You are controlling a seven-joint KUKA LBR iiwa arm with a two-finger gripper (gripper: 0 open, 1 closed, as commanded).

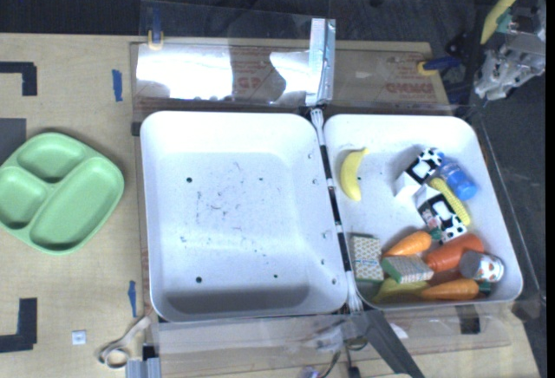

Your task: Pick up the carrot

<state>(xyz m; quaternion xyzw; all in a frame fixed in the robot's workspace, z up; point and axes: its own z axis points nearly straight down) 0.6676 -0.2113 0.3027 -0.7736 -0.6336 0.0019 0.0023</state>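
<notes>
Carrot (408, 244): you see it in the right bin (381, 138), in the cluster at the near right corner. It lies tilted, with its narrow tip toward the bin divider and its thick end touching a rounder orange-red item (451, 254).

Second orange piece (449, 289): you find a longer carrot-like shape against the near wall of the same bin, just in front of the cluster.

Neighbours: a patterned block (366, 257) sits just left of the carrot, beside the divider. A yellow-green wedge (406, 274) lies under the carrot's near side. A small grey and white object (479, 266) sits at the far right of the cluster.

Banana (350, 172): it lies apart from the cluster, in the far left part of the right bin, curved along the divider.

Checkered items (438, 194): black-and-white patterned pieces, with a blue object (460, 182) and a yellow one (450, 198), lie between the banana and the bin's right wall.

Left bin (173, 142): its floor shows only faint scuff marks and small dark dots.

Green tray (57, 191): a three-compartment dish rests on the counter (61, 73), well left of both bins.

End effector (510, 55): you see it at the upper right, outside the bins and well apart from the carrot. You cannot tell its state, as it is too blurred and small.
</notes>
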